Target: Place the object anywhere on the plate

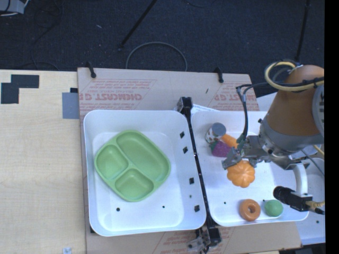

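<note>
- Sat in the right bin (pixel 222 210): orange pumpkin (pixel 241 174), touching the gripper (pixel 233 160).
- Could not tell the claw's state.
- Lay empty in the left bin (pixel 100 216), well apart: green plate (pixel 132 164).
- Risked, judging by the crowding, snagging the purple toy (pixel 219 148) or slipping off the round pumpkin.

Two shallow white bins sit side by side on a sheet of printed cardboard (pixel 137 91); the left bin (pixel 100 216) and the right bin (pixel 222 205) meet along a black divider strip (pixel 193 157). Near the right bin's front edge lie an orange doughnut-shaped toy (pixel 249 209) and, just to its right, a green ball-like toy (pixel 273 208). Towards the far side are a purple toy (pixel 218 149) and a small grey-topped object (pixel 217 129). Left of the cardboard lies a pale wooden bench top (pixel 37 168).
</note>
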You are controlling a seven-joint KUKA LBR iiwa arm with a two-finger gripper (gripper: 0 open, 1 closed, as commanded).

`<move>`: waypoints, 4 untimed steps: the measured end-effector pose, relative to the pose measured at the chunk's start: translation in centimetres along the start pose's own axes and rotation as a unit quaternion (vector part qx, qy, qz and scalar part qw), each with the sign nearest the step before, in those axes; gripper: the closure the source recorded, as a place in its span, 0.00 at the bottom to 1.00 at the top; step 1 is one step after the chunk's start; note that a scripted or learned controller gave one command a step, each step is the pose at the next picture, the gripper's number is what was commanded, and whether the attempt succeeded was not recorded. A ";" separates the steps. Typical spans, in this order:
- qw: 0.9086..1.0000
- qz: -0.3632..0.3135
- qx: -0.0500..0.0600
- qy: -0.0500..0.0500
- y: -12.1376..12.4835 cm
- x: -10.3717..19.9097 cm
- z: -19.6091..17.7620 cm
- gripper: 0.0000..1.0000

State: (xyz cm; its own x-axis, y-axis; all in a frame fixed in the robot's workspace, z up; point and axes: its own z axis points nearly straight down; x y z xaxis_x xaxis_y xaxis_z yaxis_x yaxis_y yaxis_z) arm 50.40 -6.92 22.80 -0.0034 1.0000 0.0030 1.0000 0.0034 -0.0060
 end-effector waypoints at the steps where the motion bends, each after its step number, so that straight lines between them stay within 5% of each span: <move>1: 1.000 0.000 0.000 0.000 -0.7 5.5 1.1 1.00; 3: 1.000 -0.001 -0.001 -0.001 -1.0 17.3 -0.1 1.00; 4: 1.000 0.000 0.001 -0.002 -1.4 20.9 1.0 1.00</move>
State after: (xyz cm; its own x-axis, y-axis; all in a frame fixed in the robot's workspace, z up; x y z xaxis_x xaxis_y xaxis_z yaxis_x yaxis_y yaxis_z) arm 48.92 13.98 21.91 -0.0031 1.0000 -0.0002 1.0000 0.0031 -0.0073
